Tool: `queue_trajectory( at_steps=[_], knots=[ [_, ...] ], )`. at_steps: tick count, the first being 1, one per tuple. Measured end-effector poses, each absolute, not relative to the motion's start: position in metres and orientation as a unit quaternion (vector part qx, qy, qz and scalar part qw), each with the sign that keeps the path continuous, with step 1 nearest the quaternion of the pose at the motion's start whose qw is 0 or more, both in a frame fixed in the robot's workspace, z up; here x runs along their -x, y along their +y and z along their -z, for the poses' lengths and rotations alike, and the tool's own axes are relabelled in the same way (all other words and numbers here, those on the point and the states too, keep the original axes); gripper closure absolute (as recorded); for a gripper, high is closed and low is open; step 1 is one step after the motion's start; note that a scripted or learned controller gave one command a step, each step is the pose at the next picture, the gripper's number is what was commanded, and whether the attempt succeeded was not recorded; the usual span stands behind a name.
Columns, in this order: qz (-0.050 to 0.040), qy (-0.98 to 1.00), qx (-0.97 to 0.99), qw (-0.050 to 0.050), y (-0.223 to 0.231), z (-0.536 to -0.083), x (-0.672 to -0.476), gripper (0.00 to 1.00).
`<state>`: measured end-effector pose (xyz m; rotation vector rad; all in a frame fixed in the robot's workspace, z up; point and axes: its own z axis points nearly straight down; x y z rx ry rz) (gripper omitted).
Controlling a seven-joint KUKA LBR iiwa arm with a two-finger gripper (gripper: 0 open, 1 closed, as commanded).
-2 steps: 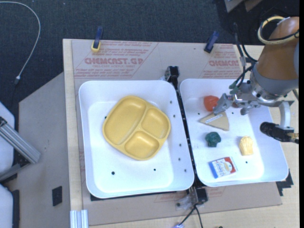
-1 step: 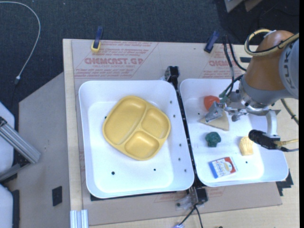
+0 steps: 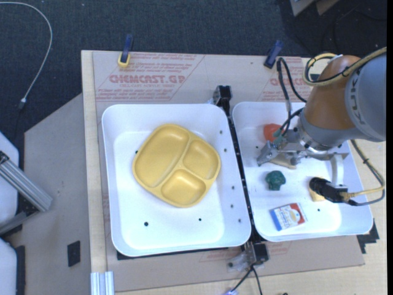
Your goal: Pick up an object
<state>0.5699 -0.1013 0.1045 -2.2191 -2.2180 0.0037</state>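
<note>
Three small things lie in the right bin (image 3: 320, 224): an orange-red lump (image 3: 272, 130) at the far end, a dark green lump (image 3: 275, 179) in the middle, and a flat white packet (image 3: 287, 216) with blue and red print at the near end. The gripper (image 3: 271, 154) sits low between the two lumps, just beside the orange-red one and partly covering it. I cannot tell how far open it is or whether it holds anything. The left bin (image 3: 129, 217) has one yellow plate (image 3: 177, 165) with three compartments.
</note>
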Motion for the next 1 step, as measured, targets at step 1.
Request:
queue_trajectory(
  at_steps=[1],
  knots=[
    [0.0001,-0.707,0.708,0.000,-0.1017,-0.1168,-0.5708,1.00]
  ],
)
